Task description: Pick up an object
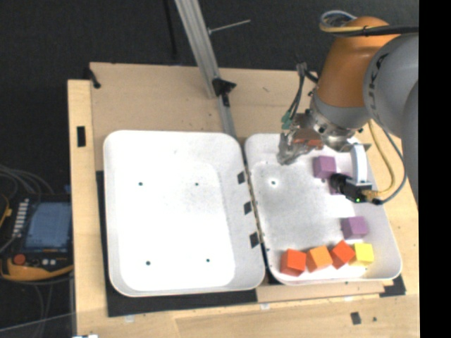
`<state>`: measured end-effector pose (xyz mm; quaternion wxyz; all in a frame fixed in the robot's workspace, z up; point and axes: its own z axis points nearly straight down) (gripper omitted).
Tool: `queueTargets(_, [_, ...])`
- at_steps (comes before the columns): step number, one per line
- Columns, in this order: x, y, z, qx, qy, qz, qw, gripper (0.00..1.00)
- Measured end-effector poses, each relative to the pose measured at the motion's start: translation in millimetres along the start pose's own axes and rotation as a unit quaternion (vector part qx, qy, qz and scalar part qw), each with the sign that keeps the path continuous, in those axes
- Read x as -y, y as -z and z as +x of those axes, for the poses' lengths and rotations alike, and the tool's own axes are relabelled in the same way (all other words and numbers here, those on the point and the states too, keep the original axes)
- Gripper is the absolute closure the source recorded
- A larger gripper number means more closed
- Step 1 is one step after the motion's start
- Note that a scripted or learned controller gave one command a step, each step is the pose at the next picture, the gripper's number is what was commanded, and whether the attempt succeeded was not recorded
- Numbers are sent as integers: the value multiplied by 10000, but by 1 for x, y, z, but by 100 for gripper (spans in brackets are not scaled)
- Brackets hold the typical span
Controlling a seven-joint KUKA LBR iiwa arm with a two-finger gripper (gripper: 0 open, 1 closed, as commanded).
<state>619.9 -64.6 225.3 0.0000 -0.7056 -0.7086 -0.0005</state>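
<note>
Taking the right bin [282,210] as the landmark, its near edge carries a row of blocks: a red-orange block [293,261] at the left end, an orange block [319,257] touching it, a red block [343,253] next, and a yellow block [363,252] at the right end. Just beyond the yellow one, against the bin's right wall, lies a purple block [354,226]. Farther in, near the far right corner, a second purple block [324,166] sits just beside the hand [290,150], which hangs low over the bin's far edge. Whether the hand is open or closed I cannot tell; no block shows in it. The left bin [169,210] adjoins on the tabletop [141,97].
</note>
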Motion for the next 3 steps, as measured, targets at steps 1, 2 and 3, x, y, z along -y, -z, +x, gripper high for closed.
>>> queueTargets(1, [18, -4, 42, 0, -2, 2, 10000, 100])
queueTargets(2, [26, 5, 99, -9, 18, -5, 10000, 100])
queueTargets(3, [50, 15, 148, -11, 18, 7, 10000, 100])
